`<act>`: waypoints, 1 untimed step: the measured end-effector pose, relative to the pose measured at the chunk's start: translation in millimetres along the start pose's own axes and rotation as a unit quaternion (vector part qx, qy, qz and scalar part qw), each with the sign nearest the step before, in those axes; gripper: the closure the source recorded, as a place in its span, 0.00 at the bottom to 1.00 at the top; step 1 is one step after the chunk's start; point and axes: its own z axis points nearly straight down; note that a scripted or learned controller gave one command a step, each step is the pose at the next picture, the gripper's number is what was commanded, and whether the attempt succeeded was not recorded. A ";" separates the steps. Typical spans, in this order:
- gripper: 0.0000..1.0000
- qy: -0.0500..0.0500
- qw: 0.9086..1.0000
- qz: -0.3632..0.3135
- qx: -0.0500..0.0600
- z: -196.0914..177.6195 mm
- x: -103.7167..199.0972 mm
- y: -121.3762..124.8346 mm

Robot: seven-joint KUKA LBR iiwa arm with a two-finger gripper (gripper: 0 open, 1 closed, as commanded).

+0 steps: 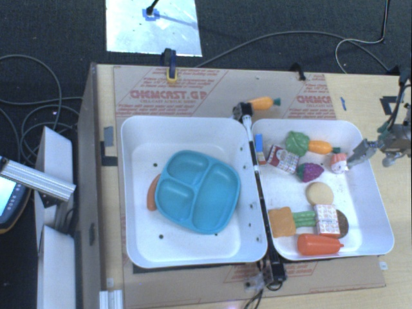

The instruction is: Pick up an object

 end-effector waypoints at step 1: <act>0.00 0.001 1.000 -0.001 0.003 128.1 -12.6 80.6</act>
